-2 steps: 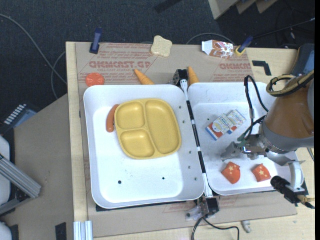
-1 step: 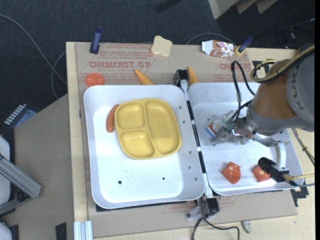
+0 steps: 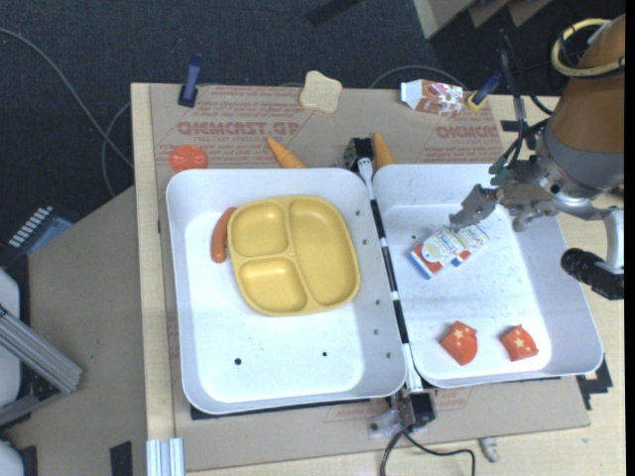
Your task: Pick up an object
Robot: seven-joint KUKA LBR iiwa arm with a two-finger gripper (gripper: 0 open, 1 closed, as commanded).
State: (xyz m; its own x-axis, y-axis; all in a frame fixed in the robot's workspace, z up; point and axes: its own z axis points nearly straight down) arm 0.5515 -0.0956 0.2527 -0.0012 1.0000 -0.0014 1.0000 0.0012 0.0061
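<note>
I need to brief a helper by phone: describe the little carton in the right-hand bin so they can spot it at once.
Look at the right bin of the two white ones. In its upper middle, right under the arm's pincer, lies a small carton on its side. It is white with blue and red print, unlike the two red pieces near the front edge.

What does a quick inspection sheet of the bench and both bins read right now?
Surface: cardboard-topped bench bearing left bin and right bin.
Job's things: carton and two red pieces in right bin; yellow tray and sausage in left bin.
Clutter: bread slice, carrot, red disc, second carton behind the bins.
Grippers: gripper just above the carton's far end.
Cables: one on the floor at left, one at the front edge.
Surroundings: dark carpet.
</note>
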